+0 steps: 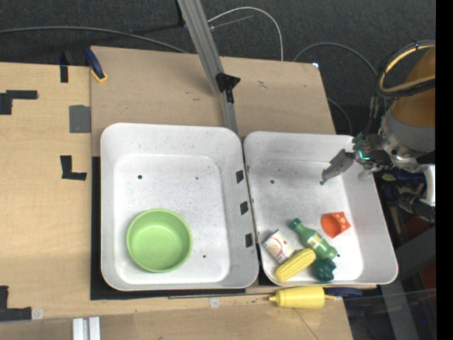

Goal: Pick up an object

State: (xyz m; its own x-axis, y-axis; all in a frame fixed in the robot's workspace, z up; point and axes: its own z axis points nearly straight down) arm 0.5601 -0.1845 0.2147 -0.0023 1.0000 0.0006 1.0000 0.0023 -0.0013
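Bowl (159, 240) in L bin (113, 190)

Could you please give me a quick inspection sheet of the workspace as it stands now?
Surface: wooden bench bearing left bin and right bin.
Job's things: orange block, green bottle, corn cob, small can and dark green piece in right bin.
Clutter: green bowl in left bin; yellow bottle on bench edge.
Grippers: gripper above right bin, holding nothing.
Cables: white cables behind bench.
Surroundings: metal pole.
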